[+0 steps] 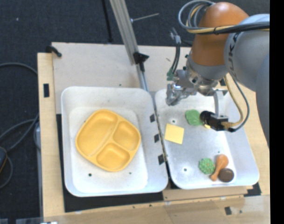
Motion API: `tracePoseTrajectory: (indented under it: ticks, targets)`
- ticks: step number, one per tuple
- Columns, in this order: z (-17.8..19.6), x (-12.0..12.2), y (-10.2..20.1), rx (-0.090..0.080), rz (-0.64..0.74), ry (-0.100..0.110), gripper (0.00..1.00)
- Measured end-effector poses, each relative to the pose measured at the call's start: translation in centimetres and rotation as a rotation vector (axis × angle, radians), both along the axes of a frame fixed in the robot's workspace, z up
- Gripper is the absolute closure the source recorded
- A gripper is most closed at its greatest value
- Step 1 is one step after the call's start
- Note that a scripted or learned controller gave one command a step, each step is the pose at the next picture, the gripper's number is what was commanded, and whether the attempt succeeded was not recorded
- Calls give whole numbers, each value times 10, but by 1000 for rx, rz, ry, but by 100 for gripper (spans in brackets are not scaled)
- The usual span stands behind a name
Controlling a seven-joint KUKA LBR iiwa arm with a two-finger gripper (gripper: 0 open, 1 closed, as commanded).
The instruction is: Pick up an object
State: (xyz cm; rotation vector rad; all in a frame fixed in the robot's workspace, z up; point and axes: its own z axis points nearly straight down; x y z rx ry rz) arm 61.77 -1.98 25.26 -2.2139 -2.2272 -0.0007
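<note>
— Stage check: where is the pick standing?

— I am reading it as the approach. The grey arm's gripper (175, 96) is hanging over the far left corner of the right-hand shallow white bin (246, 141), and nothing is showing in its grasp. Whether it is open or closed I cannot tell from this slant.

— What is lying closest to it?

— The small round green piece (193, 116) is sitting nearest, just toward the front and to the right. The flat square yellow slice (174, 134) is lying a little further forward, near the bin's left wall. Neither is touching the gripper.

— So what is the next move calling for?

— In my judgement, it is calling for choosing one of those two, centring over it and descending with the gripper open. The slice is looking thin and may be hard to grip.

— And the count?

— Five loose things are lying in the right bin: one yellow slice, one round green piece, one bumpy green piece (206, 165), one tan drumstick-shaped toy (219, 164) and one dark brown round piece (226, 175), the last three clustering at the front. One yellow plastic three-compartment plate (108, 140) is resting in the left white bin (72, 107). Two bins are sitting on the counter (86, 64).
</note>
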Motion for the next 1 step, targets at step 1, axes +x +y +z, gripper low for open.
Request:
tracePoseTrajectory:
  ticks: [1]
  targets:
    - [7,-22,47,1,2,-1,100]
